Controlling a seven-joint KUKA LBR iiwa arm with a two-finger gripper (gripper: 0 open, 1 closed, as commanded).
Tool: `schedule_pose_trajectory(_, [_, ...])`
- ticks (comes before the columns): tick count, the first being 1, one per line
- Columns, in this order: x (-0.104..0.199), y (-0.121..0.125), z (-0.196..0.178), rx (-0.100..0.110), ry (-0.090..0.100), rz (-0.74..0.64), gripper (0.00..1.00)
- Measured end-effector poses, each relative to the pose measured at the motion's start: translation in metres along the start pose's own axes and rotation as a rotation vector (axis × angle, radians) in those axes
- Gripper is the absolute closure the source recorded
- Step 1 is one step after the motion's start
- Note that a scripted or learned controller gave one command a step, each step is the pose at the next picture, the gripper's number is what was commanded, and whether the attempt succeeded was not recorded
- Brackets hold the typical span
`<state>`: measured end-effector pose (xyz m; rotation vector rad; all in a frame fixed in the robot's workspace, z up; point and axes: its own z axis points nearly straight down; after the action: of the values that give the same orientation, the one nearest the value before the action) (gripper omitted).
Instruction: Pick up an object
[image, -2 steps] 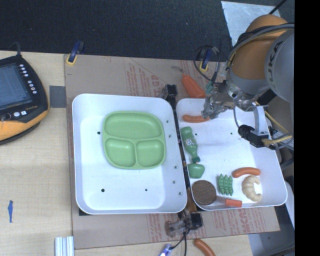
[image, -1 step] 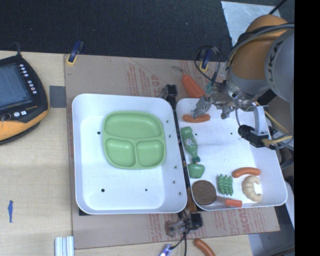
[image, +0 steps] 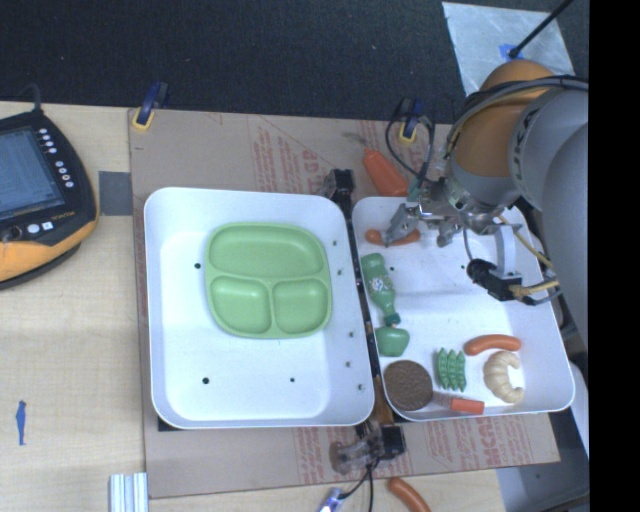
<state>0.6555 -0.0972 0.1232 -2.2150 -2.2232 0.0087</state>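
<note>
My gripper (image: 426, 226) hangs over the far end of the right bin (image: 535, 310), its fingers spread open with nothing between them. A small orange piece (image: 384, 238) lies just left of the left finger (image: 407, 219). Down the bin's left side lie a green bottle (image: 377, 281) and a green pepper (image: 392, 341). At the near end are a brown round disc (image: 407, 382), a green ridged piece (image: 451, 369), a thin carrot (image: 463, 405), a red sausage (image: 492, 344) and a croissant (image: 503, 376).
The left bin (image: 180, 350) holds a green divided plate (image: 268, 279). An orange carrot (image: 383, 172) lies outside, beyond the right bin. Another orange piece (image: 410, 492) lies on the cardboard in front. A teach pendant (image: 40, 200) sits far left.
</note>
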Motion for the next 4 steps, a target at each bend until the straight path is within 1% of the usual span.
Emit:
schedule_pose_trajectory(2, [0.004,0.0,0.024,0.003,0.001,-0.003,0.0])
schedule_pose_trajectory(4, [0.005,0.0,0.031,0.005,0.002,-0.002,0.0])
